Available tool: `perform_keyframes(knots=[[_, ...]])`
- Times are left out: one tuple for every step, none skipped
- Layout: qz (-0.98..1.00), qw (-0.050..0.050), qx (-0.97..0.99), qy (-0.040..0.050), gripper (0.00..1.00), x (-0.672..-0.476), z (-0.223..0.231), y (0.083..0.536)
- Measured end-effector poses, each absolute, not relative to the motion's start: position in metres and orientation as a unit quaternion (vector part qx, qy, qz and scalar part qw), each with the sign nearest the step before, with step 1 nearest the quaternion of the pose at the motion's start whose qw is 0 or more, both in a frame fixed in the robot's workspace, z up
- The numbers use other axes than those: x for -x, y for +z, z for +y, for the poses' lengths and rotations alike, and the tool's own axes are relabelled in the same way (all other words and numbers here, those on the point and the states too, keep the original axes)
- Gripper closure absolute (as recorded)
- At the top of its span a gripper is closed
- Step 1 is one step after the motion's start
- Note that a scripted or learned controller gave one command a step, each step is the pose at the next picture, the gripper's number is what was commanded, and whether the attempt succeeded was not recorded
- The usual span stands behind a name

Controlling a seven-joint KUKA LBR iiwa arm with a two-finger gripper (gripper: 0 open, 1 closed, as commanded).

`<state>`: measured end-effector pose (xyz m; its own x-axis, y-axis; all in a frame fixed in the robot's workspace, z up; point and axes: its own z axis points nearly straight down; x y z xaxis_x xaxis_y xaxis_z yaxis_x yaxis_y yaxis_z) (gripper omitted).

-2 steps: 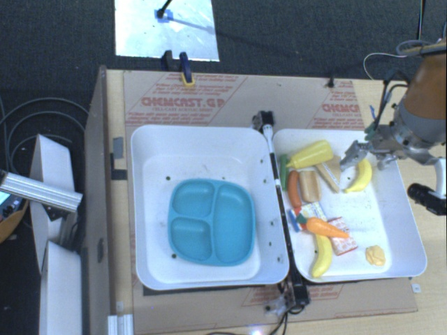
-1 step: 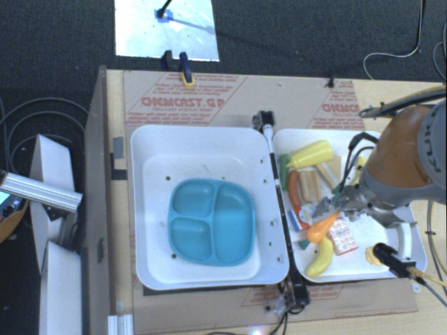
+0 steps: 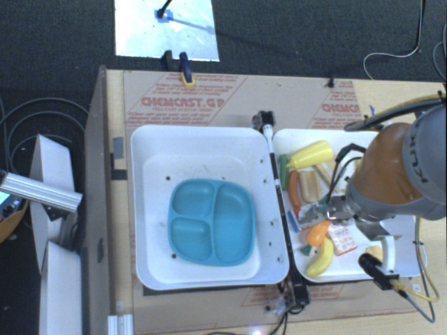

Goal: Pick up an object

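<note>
- Two-finger gripper [image 3: 334, 211]: hanging low over the right bin's clutter, beneath the arm's wrist; the wrist is hiding the finger gap, so their spread cannot be told, and no item is showing between them.
- Small orange rounded object [image 3: 318, 233]: lying just below-left of the gripper, close beside it.
- White packet with red print [image 3: 343, 241]: resting just beside the orange object, under the wrist's edge.
- Yellow banana [image 3: 322, 258]: lying curved near the right bin's front wall.
- Yellow cylindrical object [image 3: 311, 154]: sitting at the bin's back left, apart from the gripper.
- Red elongated item [image 3: 295, 189]: lying along the bin's left side, below a green piece [image 3: 284, 165].
- Grey arm with orange band [image 3: 384, 166]: reaching in from the right, covering much of the bin.
- Shallow white right bin [image 3: 349, 276]: holding all the items above.
- Shallow white left bin [image 3: 150, 180]: standing alongside, holding a blue divided plastic tray [image 3: 211, 221] near its middle.
</note>
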<state>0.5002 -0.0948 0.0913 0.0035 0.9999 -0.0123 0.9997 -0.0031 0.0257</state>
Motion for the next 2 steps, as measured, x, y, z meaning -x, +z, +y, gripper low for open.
perform_keyframes(knots=[[0.706,0.015,-0.708,0.0080,1.00,-0.504,-0.094,0.105],[0.707,0.003,-0.707,0.0014,1.00,-0.487,-0.112,0.174]])
